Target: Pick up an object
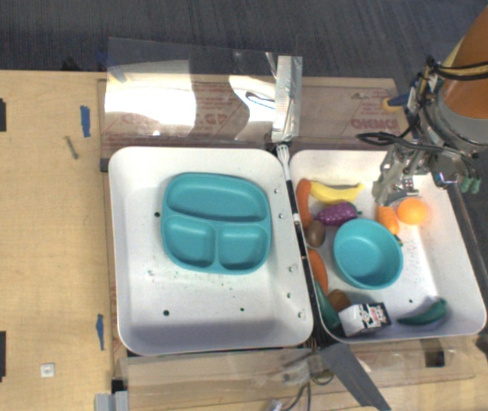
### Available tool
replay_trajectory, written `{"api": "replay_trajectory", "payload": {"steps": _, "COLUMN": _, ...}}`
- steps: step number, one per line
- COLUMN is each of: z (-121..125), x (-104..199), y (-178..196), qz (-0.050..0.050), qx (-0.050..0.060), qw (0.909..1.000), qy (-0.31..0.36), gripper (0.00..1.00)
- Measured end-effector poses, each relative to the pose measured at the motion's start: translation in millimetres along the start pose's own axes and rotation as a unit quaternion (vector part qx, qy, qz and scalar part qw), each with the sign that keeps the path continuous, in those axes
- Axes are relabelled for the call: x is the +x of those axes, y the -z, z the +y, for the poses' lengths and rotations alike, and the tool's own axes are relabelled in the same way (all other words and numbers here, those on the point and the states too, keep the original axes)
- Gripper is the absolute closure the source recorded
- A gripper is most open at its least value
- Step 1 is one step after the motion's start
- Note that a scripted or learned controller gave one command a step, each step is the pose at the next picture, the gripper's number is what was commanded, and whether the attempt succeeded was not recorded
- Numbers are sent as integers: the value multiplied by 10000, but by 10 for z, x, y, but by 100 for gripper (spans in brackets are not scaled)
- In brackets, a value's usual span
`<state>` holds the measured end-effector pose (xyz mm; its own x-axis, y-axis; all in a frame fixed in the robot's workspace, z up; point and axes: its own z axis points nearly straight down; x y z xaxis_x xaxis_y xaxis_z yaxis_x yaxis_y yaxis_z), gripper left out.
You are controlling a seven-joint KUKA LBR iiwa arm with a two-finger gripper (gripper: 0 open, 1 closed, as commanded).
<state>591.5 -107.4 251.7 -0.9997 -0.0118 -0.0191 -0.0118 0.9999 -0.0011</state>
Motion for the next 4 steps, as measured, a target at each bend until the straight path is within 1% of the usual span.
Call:
{"api": "replay_trajectory", "payload": {"steps": 1, "z": 54, "x": 269, "y": -1387, "qz": 119, "qx": -33, "qw": 9954, "qy": 946, "gripper": 100}}
{"api": "replay_trajectory", "payload": {"steps": 2, "z": -787, "x": -640, "y": -986, "qz": 36, "qx": 7, "qw": 9986, "qy": 523, "gripper": 100}}
{"api": "replay_trajectory", "payload": {"steps": 3, "z": -762, "x": -640, "y": -1002, "qz": 46, "qx": -5, "qw": 9985, "qy": 537, "gripper": 0}}
{"api": "replay_trajectory", "payload": {"steps": 4, "z": -966, "x": -455, "y": -1641, "qz": 42, "qx": 1, "qw": 10000, "qy": -59, "gripper": 0}}
